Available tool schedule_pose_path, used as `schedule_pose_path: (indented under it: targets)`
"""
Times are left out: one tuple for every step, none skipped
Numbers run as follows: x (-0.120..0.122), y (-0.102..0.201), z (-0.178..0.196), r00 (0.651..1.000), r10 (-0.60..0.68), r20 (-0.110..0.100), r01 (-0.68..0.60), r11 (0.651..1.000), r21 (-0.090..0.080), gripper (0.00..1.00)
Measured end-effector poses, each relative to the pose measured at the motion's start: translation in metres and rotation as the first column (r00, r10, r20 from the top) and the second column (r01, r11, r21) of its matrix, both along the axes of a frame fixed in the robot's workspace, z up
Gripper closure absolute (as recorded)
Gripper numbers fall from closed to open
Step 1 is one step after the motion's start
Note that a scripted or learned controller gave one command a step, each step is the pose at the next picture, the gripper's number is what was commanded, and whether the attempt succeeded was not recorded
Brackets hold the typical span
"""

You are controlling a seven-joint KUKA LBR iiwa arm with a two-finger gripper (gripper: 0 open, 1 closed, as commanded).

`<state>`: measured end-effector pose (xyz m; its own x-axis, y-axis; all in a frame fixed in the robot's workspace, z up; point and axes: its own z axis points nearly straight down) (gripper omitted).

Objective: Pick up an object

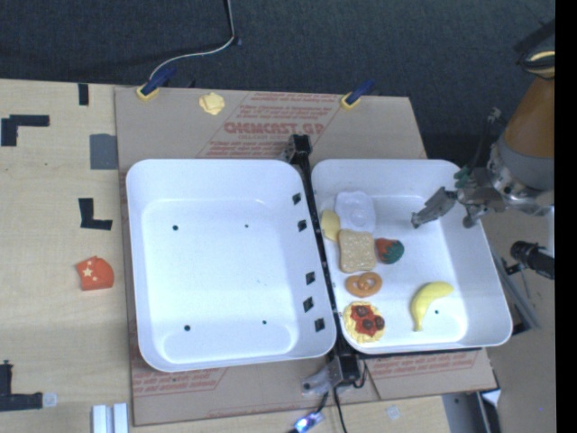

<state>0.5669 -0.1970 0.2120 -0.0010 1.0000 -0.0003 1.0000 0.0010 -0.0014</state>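
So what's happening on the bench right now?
The arm reaches in over the right bin, its tool hovering above the bin's upper right part with nothing visibly in it. The toy food lies untouched in that bin: a banana, a small pizza, a pretzel, a slice of bread and a clear cup. No pick has been made yet.

From my seat both bins [216,269] look like smooth white plastic with a slight sheen. They sit on matt brown cardboard [270,129] over a pale wood-look bench [54,233]. The banana [429,301] on the right looks like glossy plastic. Far behind lies dark, rough cloth [361,25].
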Motion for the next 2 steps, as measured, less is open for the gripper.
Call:
schedule_pose_path:
  targets:
    - [0.081,0.002,0.333,1.000,0.004,0.020,-0.003,1.000,-0.007,0.00]
    - [0.075,0.015,0.202,1.000,-0.001,-0.010,0.001,1.000,0.002,0.00]
